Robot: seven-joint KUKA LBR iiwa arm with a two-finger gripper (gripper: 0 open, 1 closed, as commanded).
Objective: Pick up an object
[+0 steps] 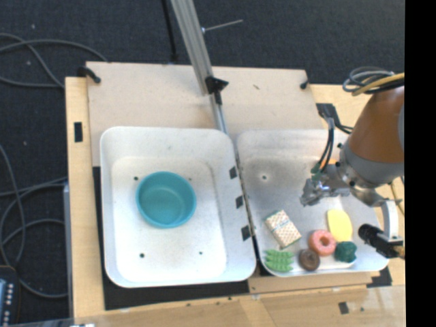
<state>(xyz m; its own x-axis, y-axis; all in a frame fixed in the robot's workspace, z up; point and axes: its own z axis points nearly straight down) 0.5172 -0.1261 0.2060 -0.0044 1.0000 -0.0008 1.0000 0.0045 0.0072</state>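
In the right bin (272, 155) several small objects lie along the near edge: a checkered tan block (283, 228), a green ridged piece (278, 259), a brown donut (309, 259), a pink donut (321, 242), a yellow piece (339, 223) and a dark green lump (346, 252). My gripper (315, 191) hangs over the right bin's middle right, just up and left of the yellow piece. Nothing shows between its fingers, and their spacing is unclear from this angle.
A teal bowl (165, 198) sits in the left bin (122, 148). A slanted aluminium post (197, 46) rises from the bench behind the bins. Cables (368, 80) run at the arm's base on the right.
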